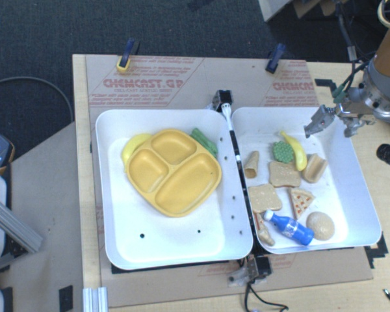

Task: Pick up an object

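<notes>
You're at the approach: your gripper (331,119) hangs spread and empty above the right bin (361,194), so drop onto the banana (294,149) just below-left of it

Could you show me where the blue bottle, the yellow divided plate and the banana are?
blue bottle (292,229): camera view, on the middle of its body.
yellow divided plate (174,171): camera view, on the ridge where its compartments meet.
banana (295,150): camera view, on the middle of its curved peel.
</notes>
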`<state>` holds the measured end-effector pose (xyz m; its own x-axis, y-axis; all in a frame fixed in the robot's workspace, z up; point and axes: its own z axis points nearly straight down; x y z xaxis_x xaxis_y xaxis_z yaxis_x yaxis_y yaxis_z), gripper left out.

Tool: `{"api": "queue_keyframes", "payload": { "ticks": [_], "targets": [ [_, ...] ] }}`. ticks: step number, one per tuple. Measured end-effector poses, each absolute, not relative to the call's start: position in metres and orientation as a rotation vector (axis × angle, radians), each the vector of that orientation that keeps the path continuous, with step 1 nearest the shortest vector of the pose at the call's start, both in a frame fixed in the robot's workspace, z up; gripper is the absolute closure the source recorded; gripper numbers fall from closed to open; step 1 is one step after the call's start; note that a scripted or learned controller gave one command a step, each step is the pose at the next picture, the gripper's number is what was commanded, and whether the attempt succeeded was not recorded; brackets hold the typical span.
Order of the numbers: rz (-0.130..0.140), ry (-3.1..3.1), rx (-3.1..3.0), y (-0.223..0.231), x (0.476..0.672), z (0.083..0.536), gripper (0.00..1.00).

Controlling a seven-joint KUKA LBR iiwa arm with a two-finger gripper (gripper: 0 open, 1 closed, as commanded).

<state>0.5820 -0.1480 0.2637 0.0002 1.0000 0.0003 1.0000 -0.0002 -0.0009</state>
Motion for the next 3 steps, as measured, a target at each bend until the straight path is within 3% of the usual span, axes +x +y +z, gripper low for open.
{"api": "queue_keyframes", "payload": {
  "ticks": [3],
  "targets": [
    [0.004, -2.216, -2.219, -0.147, 0.58, 0.091, 0.0]
  ]
}}
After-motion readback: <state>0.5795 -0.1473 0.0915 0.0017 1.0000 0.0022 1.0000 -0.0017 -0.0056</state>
